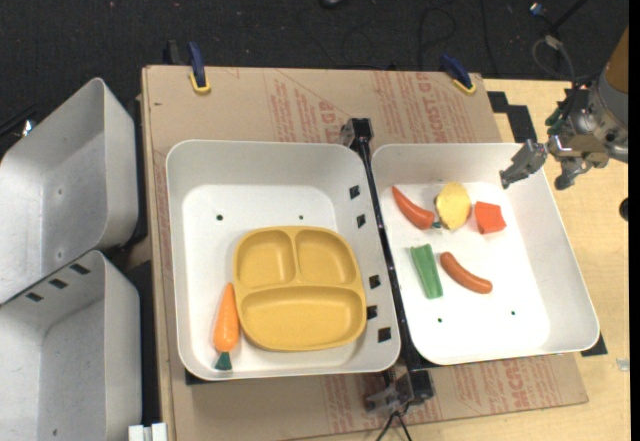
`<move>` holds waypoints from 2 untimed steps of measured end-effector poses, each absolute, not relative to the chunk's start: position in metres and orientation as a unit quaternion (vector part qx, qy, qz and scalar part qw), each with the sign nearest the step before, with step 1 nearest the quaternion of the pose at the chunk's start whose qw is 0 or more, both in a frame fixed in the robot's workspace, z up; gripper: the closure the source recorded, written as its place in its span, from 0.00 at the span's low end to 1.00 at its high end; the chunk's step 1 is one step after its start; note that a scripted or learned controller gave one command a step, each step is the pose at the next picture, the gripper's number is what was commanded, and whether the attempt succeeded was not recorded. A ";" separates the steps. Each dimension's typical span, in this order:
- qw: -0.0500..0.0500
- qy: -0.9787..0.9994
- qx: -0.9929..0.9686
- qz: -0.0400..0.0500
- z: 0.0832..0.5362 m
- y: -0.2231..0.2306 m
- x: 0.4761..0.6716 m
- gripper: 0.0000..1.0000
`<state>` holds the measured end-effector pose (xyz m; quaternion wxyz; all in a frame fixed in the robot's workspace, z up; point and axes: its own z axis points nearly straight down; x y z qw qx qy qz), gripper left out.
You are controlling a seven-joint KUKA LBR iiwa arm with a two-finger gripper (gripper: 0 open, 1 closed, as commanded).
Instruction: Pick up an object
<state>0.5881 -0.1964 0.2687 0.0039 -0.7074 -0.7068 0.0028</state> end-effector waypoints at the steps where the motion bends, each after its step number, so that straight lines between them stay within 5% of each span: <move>1: 0.000 -0.708 -0.707 0.000 0.274 -0.196 0.590 0.00; 2: 0.002 -0.707 -0.708 0.002 0.211 -0.200 0.587 0.00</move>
